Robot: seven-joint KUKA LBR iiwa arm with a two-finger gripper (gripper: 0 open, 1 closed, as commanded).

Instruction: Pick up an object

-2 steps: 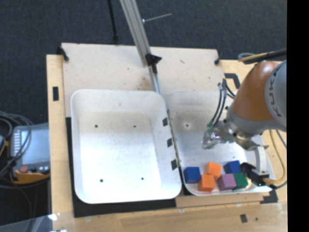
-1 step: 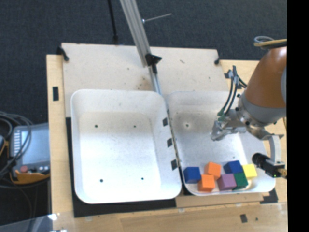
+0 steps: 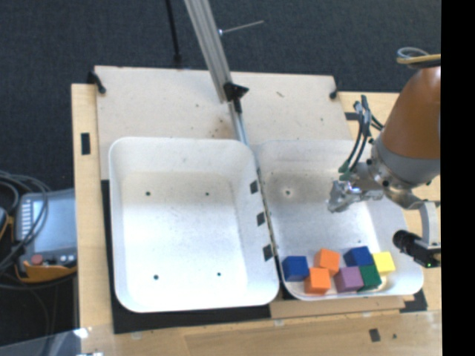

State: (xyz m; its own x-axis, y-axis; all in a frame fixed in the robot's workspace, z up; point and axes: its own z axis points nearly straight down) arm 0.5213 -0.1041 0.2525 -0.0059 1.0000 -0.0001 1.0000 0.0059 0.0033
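The table (image 3: 85, 199) carries 2 shallow white bins side by side on a pale board. The left bin (image 3: 185, 225) has a speckled floor with a few dark dots. The right bin (image 3: 297, 191) has its cubes gathered along the near edge. The arm (image 3: 415, 124) reaches in from the right, its orange band above a grey wrist, with green and grey cables looped beside it. A slanted aluminium rail (image 3: 211, 47) runs from the top of the view down to the seam between the bins. The gripper (image 3: 340, 199) hangs above the right bin's floor, well apart from the cubes and nearer the far half of that bin; whether the fingers are spread or pressed together I cannot tell, and nothing is seen between them. 7 cubes sit close together in 2 rough rows: blue cube (image 3: 295, 267), orange cube (image 3: 329, 259), second blue cube (image 3: 358, 256), yellow cube (image 3: 384, 262), second orange cube (image 3: 318, 280), purple cube (image 3: 348, 279), green cube (image 3: 370, 277). A grey handheld unit (image 3: 46, 225) lies off the table's left side.
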